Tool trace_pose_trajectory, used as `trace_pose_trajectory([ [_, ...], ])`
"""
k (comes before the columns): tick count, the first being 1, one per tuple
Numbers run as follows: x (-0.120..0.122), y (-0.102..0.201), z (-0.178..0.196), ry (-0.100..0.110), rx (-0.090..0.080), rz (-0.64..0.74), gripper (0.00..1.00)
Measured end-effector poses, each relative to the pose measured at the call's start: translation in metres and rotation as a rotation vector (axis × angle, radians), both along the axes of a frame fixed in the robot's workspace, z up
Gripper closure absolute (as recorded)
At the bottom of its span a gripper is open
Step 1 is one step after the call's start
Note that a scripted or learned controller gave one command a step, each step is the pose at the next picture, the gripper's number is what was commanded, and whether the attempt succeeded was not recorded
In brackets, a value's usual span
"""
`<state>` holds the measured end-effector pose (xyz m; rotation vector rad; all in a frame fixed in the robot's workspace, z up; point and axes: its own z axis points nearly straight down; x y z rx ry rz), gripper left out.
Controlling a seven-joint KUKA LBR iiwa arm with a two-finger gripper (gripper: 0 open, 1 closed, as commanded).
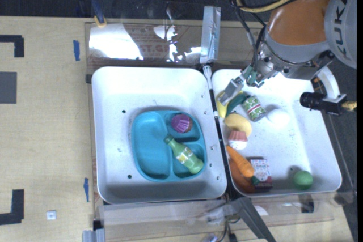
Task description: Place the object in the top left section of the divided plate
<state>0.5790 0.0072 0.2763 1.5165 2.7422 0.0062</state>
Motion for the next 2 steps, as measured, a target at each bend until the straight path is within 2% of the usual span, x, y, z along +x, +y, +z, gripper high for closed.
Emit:
trace_pose_trajectory([
  [1,-0.019,0.037,-0.003,0.009,0.001,-0.059,0.00],
  [2,-0.031,0.069,0.014,0.004,0.000,0.220,0.00],
])
